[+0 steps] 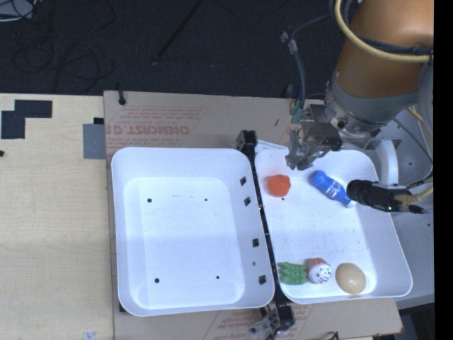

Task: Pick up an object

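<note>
In the right bin (386, 250) lie a red-orange round object (279, 185), a blue bottle (330, 188), a green leafy toy (291, 273), a small white-and-red ball (319, 270) and a tan egg-shaped object (350, 278). My gripper (299, 161) hangs over the bin's far edge, just above and to the right of the red-orange object and left of the blue bottle. Its dark fingers point down with nothing seen between them.
The left bin (127, 190) stands beside the right one, split from it by a black hinge strip (256, 211). Both rest on cardboard (177, 119). A black cylindrical fixture (371, 195) juts over the right bin's right rim. The arm's orange band (386, 41) looms above.
</note>
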### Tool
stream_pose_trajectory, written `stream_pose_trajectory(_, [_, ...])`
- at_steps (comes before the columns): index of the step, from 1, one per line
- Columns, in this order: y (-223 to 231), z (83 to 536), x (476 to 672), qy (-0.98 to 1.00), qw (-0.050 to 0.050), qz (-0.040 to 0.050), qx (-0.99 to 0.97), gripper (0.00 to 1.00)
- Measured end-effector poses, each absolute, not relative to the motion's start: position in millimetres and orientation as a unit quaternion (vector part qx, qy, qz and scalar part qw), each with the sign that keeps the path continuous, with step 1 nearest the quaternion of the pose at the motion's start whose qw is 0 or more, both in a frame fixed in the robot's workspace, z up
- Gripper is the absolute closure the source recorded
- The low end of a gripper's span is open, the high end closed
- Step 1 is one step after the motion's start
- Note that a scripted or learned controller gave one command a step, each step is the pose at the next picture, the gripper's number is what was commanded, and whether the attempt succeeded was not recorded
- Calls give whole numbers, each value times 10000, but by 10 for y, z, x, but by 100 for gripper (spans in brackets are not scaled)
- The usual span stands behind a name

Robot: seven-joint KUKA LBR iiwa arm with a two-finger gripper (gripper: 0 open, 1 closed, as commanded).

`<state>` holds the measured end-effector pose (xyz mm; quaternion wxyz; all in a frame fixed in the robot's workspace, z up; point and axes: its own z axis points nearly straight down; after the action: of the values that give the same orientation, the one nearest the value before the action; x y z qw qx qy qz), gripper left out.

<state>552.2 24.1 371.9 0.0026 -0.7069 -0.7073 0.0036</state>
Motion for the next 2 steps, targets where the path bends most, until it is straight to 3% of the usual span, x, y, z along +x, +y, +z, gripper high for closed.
stream_pose_trajectory(1, [41,4491,4830,-7077,-5,-8,-7065,100])
stream_pose_trajectory(2, [527,3343,4831,-7084,36,38,-7058,100])
